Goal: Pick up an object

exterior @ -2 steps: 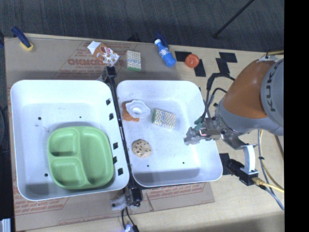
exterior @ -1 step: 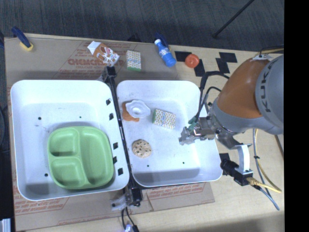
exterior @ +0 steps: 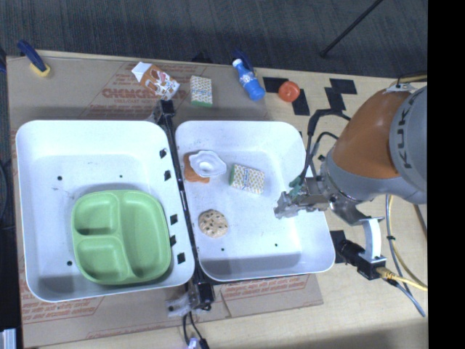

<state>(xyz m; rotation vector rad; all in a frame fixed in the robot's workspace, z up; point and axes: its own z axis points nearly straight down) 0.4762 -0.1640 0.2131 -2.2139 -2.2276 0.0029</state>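
From the camera view, the pincer [exterior: 285, 208] hangs low over the right-hand bin [exterior: 290, 137], near that bin's right wall, and nothing sits between its fingertips. Whether it stands wide or narrow I cannot tell; the tips blur together against the white floor.

Three candidates lie to the pincer's left in the same bin. Nearest, slightly up and left, is a small patterned packet [exterior: 247, 178], lying flat and a little skewed. It looks light and soft-sided, likely to crumple rather than resist, so a grip across its shorter width would suit. Lower left sits a round cookie [exterior: 213, 224], flat, probably stiff but brittle and thin; it offers little edge to catch, and a hard squeeze could break it. Farther left, near the divider, a white cup-like piece [exterior: 205, 163] rests on an orange thing [exterior: 195, 171], touching it; the pair looks light and apt to slide.

Beyond the divider, well apart from the pincer, a green sectioned plate [exterior: 120, 235] fills much of the left bin [exterior: 43, 166]. On the desk [exterior: 349, 304] behind the bins lies a blue bottle [exterior: 249, 81].

The packet seems the easiest take.
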